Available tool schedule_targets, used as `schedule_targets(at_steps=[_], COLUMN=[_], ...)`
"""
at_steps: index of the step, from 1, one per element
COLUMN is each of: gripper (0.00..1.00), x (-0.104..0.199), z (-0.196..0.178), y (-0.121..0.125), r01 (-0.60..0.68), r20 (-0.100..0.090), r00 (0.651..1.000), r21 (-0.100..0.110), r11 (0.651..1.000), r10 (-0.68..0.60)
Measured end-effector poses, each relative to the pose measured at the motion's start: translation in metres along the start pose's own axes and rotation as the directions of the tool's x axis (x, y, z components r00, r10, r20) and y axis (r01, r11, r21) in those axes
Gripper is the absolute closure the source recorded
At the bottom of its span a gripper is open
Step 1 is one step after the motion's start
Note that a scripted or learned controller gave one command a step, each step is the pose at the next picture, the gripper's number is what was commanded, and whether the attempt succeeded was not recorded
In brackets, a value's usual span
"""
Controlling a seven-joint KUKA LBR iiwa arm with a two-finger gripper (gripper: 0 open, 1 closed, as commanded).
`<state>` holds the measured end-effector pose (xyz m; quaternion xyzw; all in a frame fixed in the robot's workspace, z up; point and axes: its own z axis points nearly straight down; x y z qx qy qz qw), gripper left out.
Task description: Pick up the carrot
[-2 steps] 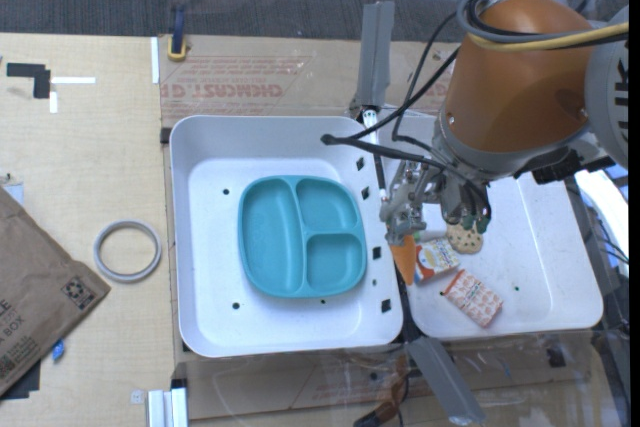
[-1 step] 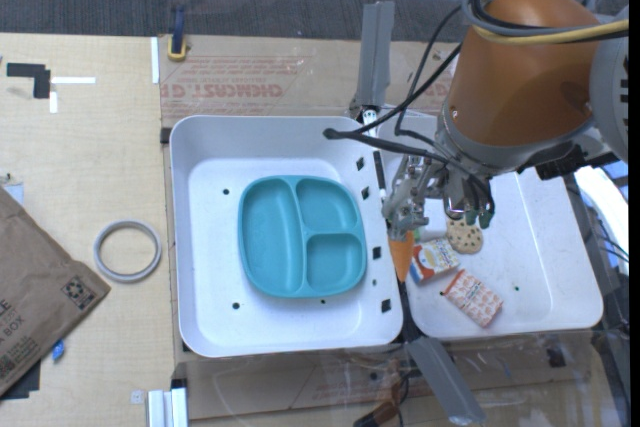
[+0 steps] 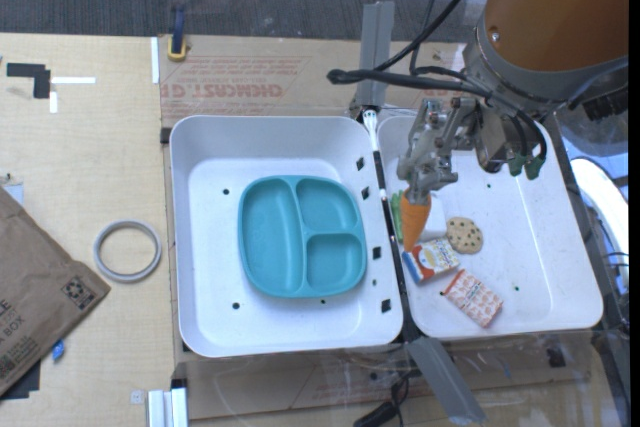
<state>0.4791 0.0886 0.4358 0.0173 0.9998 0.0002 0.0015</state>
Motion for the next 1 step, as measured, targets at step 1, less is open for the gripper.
schedule_targets(at_steps=[1], gripper=[1.0], x=[-0.0089], z=[-0.0062], y=[-0.085], r01=[-0.054], r20=[0.001], r00=[0.999], r21=[0.001], r11=[0.999], r10=[0.054])
